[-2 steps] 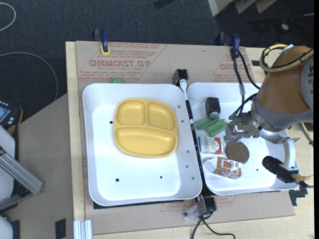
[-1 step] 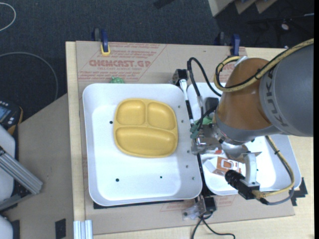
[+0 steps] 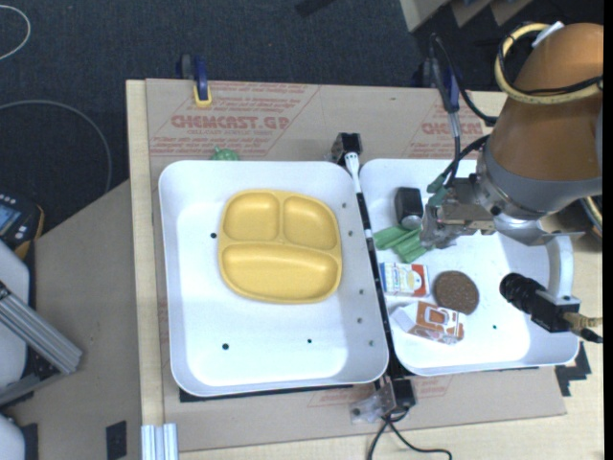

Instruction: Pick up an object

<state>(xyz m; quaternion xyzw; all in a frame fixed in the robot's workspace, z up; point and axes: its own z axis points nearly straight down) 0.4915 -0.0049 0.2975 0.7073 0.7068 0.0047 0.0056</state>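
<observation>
Camera view: the gripper (image 3: 431, 233) is lowered into the far-left part of the right bin (image 3: 536, 353), at a green object (image 3: 398, 241).

Nearest in the right bin, a red-and-white packet (image 3: 439, 322) is seen lying flat, with a brown round disc (image 3: 456, 291) just beyond it and a small white carton (image 3: 402, 278) beside the disc, toward the bin's left wall. Farther on, the green object is laid slantwise by that wall, and the gripper is placed at its right end; contact cannot be judged, and whether the gripper is apart or together cannot be told. A black block (image 3: 409, 204) is set just beyond the green object. The left bin (image 3: 182, 286) is occupied by a yellow divided plate (image 3: 281, 245). Beyond that bin, a small green scrap (image 3: 225, 154) is seen on the bench (image 3: 153, 113).
</observation>
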